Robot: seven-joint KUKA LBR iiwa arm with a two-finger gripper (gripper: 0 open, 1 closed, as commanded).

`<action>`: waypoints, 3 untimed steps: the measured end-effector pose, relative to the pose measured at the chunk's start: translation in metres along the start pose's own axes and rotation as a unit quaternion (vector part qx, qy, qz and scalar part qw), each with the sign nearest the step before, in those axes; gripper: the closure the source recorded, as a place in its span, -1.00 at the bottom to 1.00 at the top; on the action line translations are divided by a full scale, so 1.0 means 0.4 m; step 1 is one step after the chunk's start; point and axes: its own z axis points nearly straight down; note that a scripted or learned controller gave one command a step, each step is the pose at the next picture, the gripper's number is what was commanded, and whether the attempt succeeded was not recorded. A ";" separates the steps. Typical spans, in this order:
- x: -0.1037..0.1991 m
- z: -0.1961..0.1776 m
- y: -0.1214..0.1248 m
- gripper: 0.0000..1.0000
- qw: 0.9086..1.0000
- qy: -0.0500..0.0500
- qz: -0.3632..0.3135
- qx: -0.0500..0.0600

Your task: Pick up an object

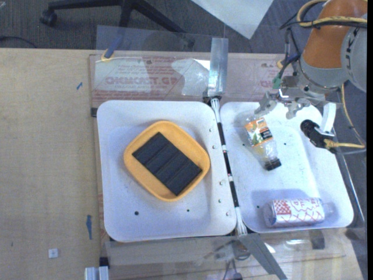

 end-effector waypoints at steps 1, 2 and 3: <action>0.044 -0.007 -0.003 -1.00 0.999 0.000 -0.036 0.000; 0.086 0.028 -0.030 -1.00 0.972 0.000 -0.235 0.000; -0.036 0.266 -0.081 -1.00 0.987 -0.001 -0.163 -0.003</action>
